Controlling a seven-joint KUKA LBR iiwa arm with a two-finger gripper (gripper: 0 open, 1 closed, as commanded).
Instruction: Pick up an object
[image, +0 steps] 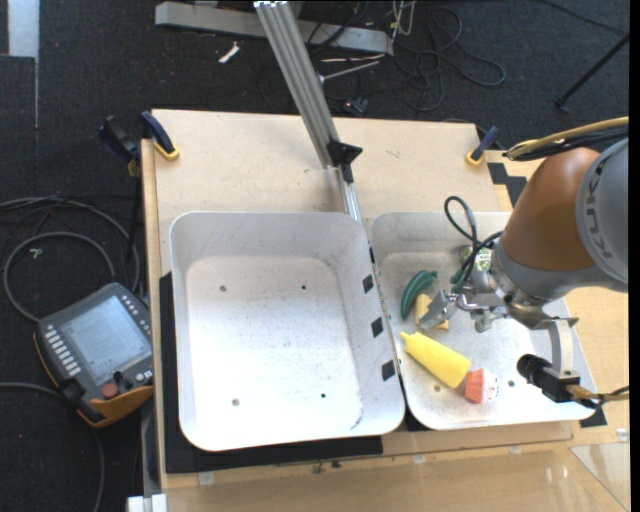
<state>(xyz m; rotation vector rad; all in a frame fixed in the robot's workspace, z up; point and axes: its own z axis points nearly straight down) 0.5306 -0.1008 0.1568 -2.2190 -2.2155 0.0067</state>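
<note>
Reaching into the right bin (430, 232), the gripper (437, 313) hangs low beside a green object (415, 289), its grip impossible to tell, nothing lifted yet.

Single fixed camera above bench (300, 160), looking down at slant, set well back. Both white bins (200, 250) fully in frame, plus floor beyond bench's far and left edges.
</note>
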